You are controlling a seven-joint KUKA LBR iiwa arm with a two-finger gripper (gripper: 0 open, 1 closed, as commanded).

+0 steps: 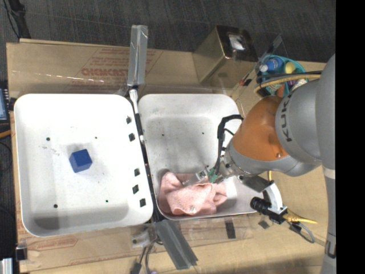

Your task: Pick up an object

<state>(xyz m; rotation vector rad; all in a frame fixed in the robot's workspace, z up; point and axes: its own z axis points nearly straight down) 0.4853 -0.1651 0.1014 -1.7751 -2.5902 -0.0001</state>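
A crumpled pink cloth [191,196] lies at the near edge of the right bin [182,124]. My gripper [206,176] is low in that bin, right at the cloth's upper right edge, with the grey arm and its orange band [258,135] reaching in from the right. A small white object [230,188] lies just right of the cloth, under the wrist. A blue cube [80,160] sits alone in the middle of the left bin [34,119].
A metal divider bar [137,56] runs up from between the two bins. A brown box [225,53] stands behind the right bin, with a colourful cable bundle [279,70] at its right. Cardboard lines the bench around the bins.
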